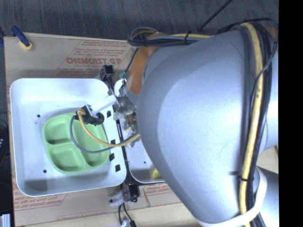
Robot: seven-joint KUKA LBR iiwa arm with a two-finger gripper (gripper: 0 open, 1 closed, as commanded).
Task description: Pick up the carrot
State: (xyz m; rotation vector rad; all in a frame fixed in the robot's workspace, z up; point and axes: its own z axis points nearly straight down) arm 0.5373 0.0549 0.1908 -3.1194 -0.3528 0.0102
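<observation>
The grey arm (199,117) reached in from the right and covered most of the right bin (142,170), its orange band (136,74) showing near that bin's far edge. The gripper (119,109) hung over the shared wall between the two bins, toward their far side; whether it was spread or pressed together I could not tell, as the wrist hardware hid it. A black fitting (93,117) with a looping yellow cable (78,138) reached out over the left bin (19,141). A green divided tray (61,143) lay in the middle of that bin. A small yellow thing (155,174) peeped out near the right bin's near edge; too little showed to call it the carrot, and I could not tell where the carrot lay.
</observation>
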